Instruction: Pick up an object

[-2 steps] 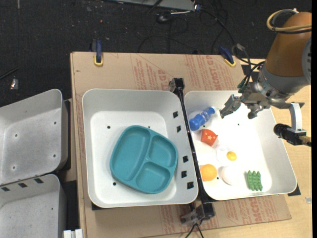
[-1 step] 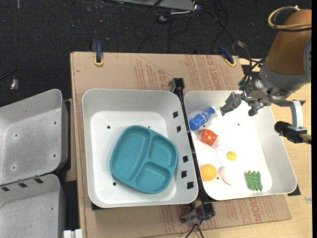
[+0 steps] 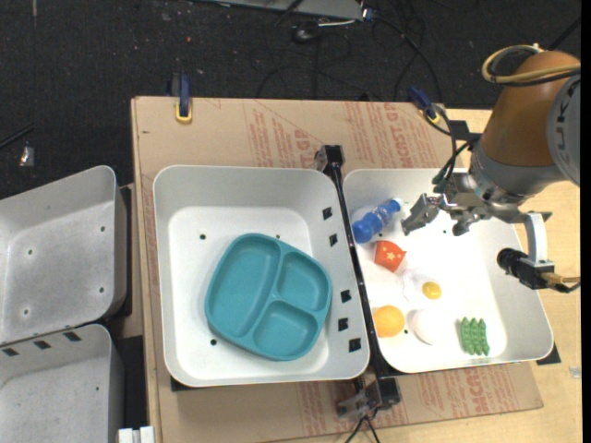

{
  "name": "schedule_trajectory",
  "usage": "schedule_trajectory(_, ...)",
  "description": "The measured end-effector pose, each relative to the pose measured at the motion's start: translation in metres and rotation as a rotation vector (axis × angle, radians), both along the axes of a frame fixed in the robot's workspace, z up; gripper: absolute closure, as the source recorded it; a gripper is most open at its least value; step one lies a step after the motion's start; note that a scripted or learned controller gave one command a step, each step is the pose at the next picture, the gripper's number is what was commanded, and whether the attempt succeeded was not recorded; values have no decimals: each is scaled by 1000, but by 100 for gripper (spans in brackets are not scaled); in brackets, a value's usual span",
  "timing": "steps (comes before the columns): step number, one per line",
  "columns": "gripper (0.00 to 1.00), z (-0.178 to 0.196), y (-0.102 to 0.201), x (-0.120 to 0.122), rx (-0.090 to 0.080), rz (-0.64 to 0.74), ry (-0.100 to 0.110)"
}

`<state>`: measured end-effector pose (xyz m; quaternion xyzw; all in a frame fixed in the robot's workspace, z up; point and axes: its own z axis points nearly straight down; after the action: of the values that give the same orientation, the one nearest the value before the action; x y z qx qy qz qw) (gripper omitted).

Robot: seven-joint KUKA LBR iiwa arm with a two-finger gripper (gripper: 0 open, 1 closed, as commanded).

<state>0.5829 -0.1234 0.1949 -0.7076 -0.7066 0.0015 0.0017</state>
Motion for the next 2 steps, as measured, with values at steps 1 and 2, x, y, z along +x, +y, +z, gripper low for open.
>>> schedule_trajectory(1, 0, -62, 4, -6, 1, 0, 2)
schedule_trajectory(2, 0, -99, 6, -3, 5, 1, -8)
